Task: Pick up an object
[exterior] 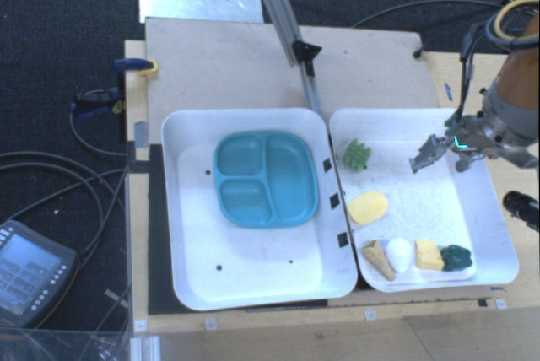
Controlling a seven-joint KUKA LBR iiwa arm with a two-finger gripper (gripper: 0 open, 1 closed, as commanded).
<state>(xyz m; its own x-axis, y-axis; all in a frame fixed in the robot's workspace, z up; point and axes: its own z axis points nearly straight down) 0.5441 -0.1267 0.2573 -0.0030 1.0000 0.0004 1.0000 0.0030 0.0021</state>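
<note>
The right bin [472,207] holds a green broccoli-like piece [357,154] near its upper left, a yellow oval piece [369,207] below that, and a row along the front edge: a tan cone [378,259], a white egg-shaped piece [399,254], a yellow block [429,255] and a dark green piece [456,257]. My gripper [444,157] hangs over the right bin's upper right part, its fingers spread apart with nothing between them. It is well to the right of the green piece and above the front row.
The left bin [194,266] holds a blue divided plate [265,179]. A grey pole [278,1] slants down from the top toward the gap between the bins. Cables and a handheld pendant [29,264] lie on the floor at the left.
</note>
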